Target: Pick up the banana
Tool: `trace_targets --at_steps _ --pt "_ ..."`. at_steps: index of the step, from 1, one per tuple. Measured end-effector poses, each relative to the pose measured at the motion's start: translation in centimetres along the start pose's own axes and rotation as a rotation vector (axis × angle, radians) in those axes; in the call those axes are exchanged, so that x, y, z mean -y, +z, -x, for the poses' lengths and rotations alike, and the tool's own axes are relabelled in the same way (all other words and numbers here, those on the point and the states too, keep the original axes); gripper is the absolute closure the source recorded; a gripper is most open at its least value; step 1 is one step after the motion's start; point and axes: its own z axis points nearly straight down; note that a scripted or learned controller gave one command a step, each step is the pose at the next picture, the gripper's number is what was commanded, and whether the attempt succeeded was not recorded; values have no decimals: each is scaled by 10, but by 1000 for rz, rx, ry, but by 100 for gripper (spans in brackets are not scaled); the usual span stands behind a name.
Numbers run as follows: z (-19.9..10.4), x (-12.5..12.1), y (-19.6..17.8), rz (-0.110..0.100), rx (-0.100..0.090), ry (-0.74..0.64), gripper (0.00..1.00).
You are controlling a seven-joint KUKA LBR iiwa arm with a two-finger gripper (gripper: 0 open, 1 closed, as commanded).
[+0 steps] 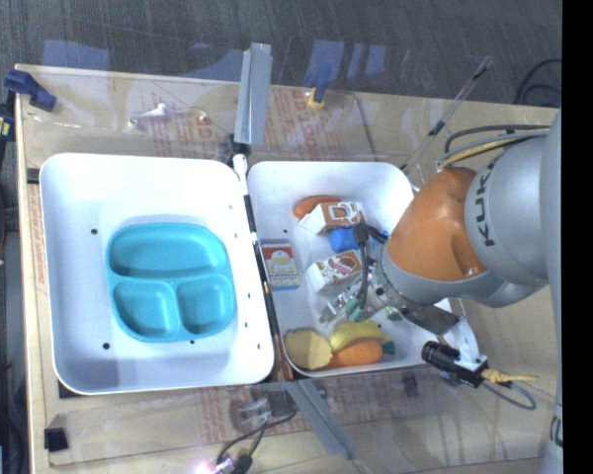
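I've got the arm [474,230] reaching in over the rt bin [277,191], wrist low over the clutter. The gripper [359,302] sits in the middle of the items, just above the banana [354,335]; can't tell from this angle if the claw is wide or closed, the wrist body covers most of it.

Banana lies at the near edge of the rt bin, touching the carrot [360,355] on its near side and a pale round fruit [308,349] just to its left.

Risks as I see them: banana's wedged btwn the carrot and bin wall, so the claw could grab the carrot w/ it or instead of it. The small cartons [336,270] are right by the claw and may get knocked or pinched. Curved skin could slip out on lift. Lt bin w/ the blue tray [168,279] is well apart, no issue there.
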Motion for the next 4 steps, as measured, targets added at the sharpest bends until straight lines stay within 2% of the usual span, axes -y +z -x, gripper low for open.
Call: trace_targets --at_steps 1,2,3,4 --pt "0 0 0 0 0 -1 0" --pt "41 20 11 4 5 -59 0" --pt "41 19 1 4 5 -62 100" --pt "41 19 1 4 6 -63 0"
